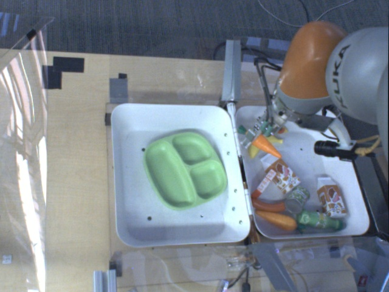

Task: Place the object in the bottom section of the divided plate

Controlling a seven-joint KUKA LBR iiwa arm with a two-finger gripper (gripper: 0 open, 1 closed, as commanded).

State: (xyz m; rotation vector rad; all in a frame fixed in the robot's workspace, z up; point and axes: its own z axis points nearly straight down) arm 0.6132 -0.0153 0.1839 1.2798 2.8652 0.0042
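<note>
A: Item one, far left of the surface (73, 163)?

B: Bare wood, black tape marks near the top. Next, left bin (130, 224), white and shallow, carrying the divided plate (184, 169), green, three sections: one long section on its left, two smaller ones on its right. Nothing lies in any section.

A: Right bin (358, 218)?

B: Mixed lot. An orange carrot-shaped toy (265, 145) at the upper left corner, with a yellow piece just beside it. A printed packet (278, 178) near the middle. A second small packet (332, 201) toward the right wall. Along the lower edge, a red piece (268, 205), an orange piece (276, 221), and a green bottle (319, 221) lying flat.

A: Which is the task's object?

B: My judgement: the carrot-shaped toy, since the hand (265, 128) sits directly above it, at the bin's upper left corner.

A: Handling notes?

B: Probably light, hollow plastic, stiff and smooth, so apt to slip. It tapers; take it across the thicker middle, not the tip.

A: Pose of the arm?

B: It reaches in from the right, orange band over the bin's top edge, wrist pointing down and leftward.

A: State of the hand?

B: Cannot tell; no grasp on the toy is confirmed.
</note>
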